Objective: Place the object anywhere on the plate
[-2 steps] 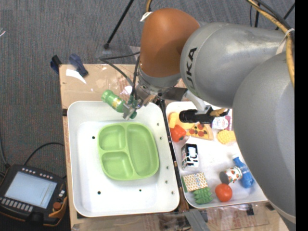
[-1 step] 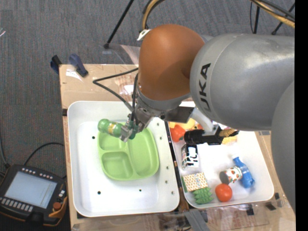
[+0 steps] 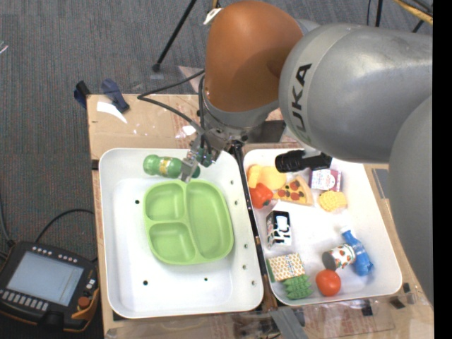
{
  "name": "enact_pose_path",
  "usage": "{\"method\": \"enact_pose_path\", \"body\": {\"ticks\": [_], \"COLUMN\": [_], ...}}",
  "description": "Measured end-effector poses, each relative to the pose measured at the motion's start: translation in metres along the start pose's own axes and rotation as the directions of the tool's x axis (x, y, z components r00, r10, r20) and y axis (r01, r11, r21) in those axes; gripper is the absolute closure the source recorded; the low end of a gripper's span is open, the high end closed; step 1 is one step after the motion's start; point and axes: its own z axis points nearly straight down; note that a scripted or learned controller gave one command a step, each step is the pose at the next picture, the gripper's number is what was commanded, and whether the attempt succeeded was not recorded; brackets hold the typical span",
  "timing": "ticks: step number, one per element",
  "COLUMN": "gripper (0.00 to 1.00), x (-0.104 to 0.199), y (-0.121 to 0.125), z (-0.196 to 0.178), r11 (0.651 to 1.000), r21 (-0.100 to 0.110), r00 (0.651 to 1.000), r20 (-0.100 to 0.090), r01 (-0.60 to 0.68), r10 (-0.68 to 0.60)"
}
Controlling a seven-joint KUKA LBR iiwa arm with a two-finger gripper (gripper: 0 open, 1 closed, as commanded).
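Observation:
A green divided plate (image 3: 189, 222) lies in the left white bin (image 3: 120, 274). A small green bottle-shaped object (image 3: 162, 165) lies on its side on the bin floor just beyond the plate's far left corner. My gripper (image 3: 192, 165) hangs under the orange wrist band (image 3: 251, 55), over the plate's far rim. Its tip is right at the green object's right end, and I cannot make out whether they touch. The arm's bulk hides the bin's far right corner.
The right bin (image 3: 378, 224) holds several toy foods: a pizza slice (image 3: 297, 191), a corn piece (image 3: 332, 201), a red tomato (image 3: 328, 282), a blue bottle (image 3: 354, 251), a black-and-white carton (image 3: 280, 229). A teach pendant (image 3: 46, 281) lies on the floor at lower left.

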Motion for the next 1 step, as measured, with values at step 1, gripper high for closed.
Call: {"method": "enact_pose_path", "body": {"ticks": [1], "gripper": [1.00], "x": [0.0134], "y": [-0.1045], "z": [0.0256], "r11": [0.984], "r21": [0.000], "r00": [0.984], "r20": [-0.001], "r01": [0.179], "r10": [-0.179]}}
